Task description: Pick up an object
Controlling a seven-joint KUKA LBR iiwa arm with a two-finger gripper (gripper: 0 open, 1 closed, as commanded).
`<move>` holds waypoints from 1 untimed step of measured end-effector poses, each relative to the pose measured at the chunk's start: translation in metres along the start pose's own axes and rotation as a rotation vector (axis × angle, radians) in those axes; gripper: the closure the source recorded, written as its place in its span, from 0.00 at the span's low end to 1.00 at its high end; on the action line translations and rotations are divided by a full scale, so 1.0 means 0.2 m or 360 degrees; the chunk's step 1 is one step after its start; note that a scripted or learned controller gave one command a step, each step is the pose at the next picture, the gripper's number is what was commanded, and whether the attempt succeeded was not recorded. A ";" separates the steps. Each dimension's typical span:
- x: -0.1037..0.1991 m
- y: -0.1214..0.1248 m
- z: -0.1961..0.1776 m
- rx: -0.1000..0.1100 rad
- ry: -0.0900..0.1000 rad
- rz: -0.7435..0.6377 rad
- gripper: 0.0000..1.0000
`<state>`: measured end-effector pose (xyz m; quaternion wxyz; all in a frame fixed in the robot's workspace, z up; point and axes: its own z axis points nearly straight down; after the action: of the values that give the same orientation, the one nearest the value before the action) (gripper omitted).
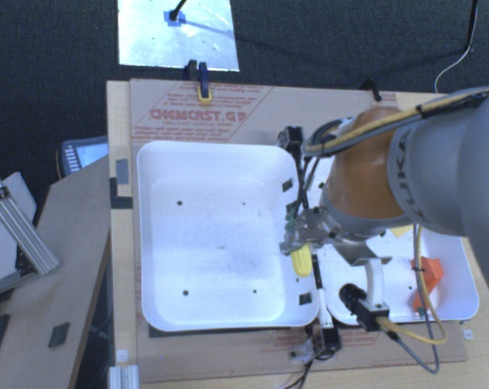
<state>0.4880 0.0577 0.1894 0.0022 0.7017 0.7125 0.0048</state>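
My gripper [299, 248] hangs over the rim between the two bins, below the orange wrist band. A small yellow object [302, 261] sits between its fingertips, and the gripper is shut on it, above the left edge of the right bin [463, 302]. An orange object [428, 272] lies in the right bin near its right side. Part of a pale yellow item [400, 232] peeks out from under the arm.
The left bin [159, 298] is a wide white tray to the left of the gripper. The bulky grey arm [447, 168] covers most of the right bin. Cables [406, 335] run along the bench's front edge. A clamp [203, 83] sits at the back edge.
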 end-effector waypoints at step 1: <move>-0.04 0.00 0.03 0.0013 -0.0005 0.0021 0.00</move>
<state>0.4875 0.0503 0.1844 0.0005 0.7064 0.7078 0.0009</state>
